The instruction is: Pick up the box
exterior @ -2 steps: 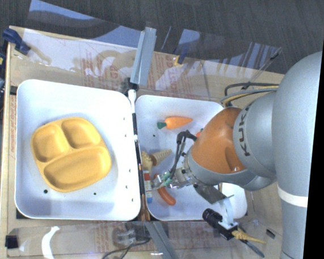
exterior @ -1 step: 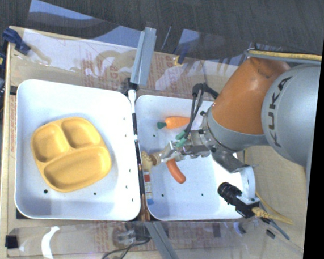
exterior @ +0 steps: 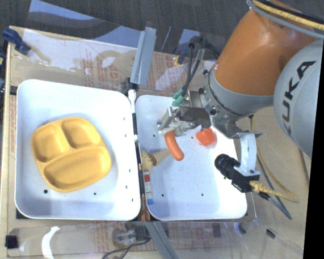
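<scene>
Your box is the slim one lying flat at the left wall of the right bin, just below the cone. It looks small, light and stiff, likely cardboard, so it should take a firm pinch without crushing. Its faces may be slick, though. Because it sits hard against the wall, you have little room on that side. I would grip it across the narrow width near the middle, or along its length if the wall blocks you.

The same bin holds an orange sausage and a small orange piece, both well apart from the box. The left bin holds a yellow divided plate.

The gripper hangs over the sausage, and you cannot tell whether it is open or closed.
</scene>
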Controlling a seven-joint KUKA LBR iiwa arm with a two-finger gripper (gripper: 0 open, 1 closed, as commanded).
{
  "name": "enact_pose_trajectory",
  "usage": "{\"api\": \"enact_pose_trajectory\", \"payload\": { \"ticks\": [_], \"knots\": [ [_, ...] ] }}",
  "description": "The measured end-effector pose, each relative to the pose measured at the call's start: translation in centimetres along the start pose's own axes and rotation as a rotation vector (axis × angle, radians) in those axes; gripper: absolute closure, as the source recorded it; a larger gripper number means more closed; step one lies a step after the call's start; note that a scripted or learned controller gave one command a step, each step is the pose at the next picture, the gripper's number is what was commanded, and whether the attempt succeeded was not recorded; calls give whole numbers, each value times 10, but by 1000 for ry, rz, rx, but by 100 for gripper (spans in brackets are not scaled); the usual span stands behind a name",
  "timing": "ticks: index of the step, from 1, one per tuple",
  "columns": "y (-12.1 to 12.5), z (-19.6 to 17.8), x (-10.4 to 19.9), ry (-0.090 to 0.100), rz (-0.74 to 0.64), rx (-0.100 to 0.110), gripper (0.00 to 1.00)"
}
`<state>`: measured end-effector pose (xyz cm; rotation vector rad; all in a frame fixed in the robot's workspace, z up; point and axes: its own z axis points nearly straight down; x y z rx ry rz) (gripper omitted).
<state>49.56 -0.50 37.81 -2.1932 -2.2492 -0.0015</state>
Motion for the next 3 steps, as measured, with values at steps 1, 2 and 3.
{"api": "enact_pose_trajectory", "payload": {
  "ticks": [1, 2, 3],
  "knots": [
    [51, 25, 52, -2, 215, 3, 100],
    [50, 73, 94, -3, 619, 9, 100],
    [14, 132, 52, -4, 552, 6, 100]
  ]
}}
